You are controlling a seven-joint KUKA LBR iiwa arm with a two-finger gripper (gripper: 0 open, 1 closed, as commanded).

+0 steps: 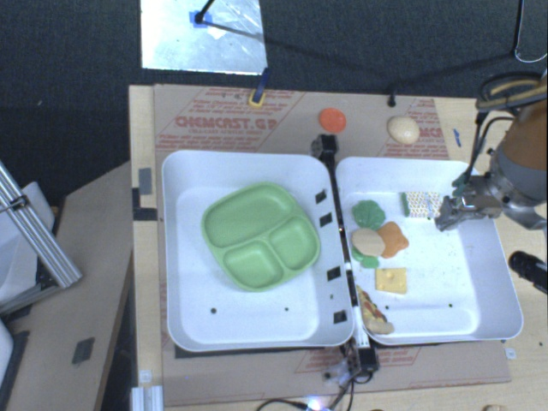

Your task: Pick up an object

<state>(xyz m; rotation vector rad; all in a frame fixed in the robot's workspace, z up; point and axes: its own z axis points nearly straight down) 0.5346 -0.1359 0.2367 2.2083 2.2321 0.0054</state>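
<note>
Several food pieces (380, 241) (right bin (492, 315)) lie left of the jaws (454, 213).

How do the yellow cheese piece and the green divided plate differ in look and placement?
The yellow cheese piece is a small flat square in the right bin; the green divided plate is far larger, rounded and split into three compartments, in the left bin. The cheese lies near other toy foods; the plate sits alone. Both rest flat, away from the gripper.

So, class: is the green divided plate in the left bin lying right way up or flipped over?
Right way up. The green divided plate lies flat in the left bin with its three hollow compartments facing up, nothing in them.
</note>
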